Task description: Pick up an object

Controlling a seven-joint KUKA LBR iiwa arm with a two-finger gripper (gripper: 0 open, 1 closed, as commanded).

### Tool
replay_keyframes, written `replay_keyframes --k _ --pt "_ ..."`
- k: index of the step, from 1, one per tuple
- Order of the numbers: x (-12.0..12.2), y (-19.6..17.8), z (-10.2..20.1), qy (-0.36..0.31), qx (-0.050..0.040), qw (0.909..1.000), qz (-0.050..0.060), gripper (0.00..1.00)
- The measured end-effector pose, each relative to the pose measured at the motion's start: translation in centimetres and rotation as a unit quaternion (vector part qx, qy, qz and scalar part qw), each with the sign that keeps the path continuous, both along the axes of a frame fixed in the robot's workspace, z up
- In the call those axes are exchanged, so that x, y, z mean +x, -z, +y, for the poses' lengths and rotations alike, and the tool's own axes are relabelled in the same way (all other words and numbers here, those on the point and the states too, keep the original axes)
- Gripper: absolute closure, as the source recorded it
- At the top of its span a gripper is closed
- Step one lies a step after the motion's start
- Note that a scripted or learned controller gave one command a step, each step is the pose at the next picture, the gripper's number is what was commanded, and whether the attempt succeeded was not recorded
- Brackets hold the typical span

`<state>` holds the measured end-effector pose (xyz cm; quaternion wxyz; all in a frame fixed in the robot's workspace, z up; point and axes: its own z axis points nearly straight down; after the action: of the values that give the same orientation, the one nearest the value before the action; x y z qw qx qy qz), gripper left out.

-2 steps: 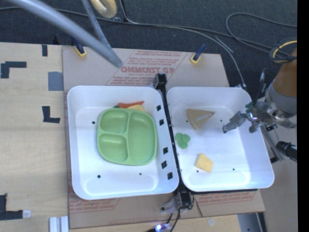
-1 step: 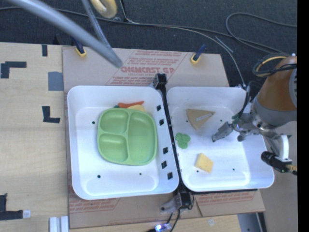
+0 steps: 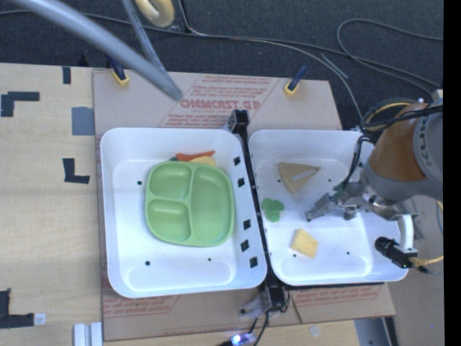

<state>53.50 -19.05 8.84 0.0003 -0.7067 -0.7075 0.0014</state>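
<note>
Camera view: two white bins side by side on a cardboard sheet (image 3: 216,96). Left bin (image 3: 119,215) holds a green divided plate (image 3: 191,202), flat, roughly centred; an orange and yellow piece (image 3: 196,156) shows just past its far edge. Right bin (image 3: 288,269) holds three loose items: tan wedge (image 3: 297,174) toward the far side, small green piece (image 3: 272,208) near the divider, yellow block (image 3: 305,244) toward the near side. All three lie apart from one another. Arm (image 3: 403,157) reaches in from the right, over the right bin. Gripper (image 3: 317,210) sits low between wedge and block, tips pointing toward the green piece; cannot tell how the claw is set. Nothing seen between the tips.
</note>
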Motion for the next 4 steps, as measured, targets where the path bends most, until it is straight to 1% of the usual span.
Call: replay_keyframes --k 1,3,4 --pt "0.1 -1.3 0.1 0.000 0.0007 1.0000 -0.001 1.00" --pt "0.1 -9.8 0.4 0.000 0.0005 1.0000 -0.003 1.00" --pt "0.3 -14.9 0.4 -0.001 0.0000 1.0000 -0.004 1.00"
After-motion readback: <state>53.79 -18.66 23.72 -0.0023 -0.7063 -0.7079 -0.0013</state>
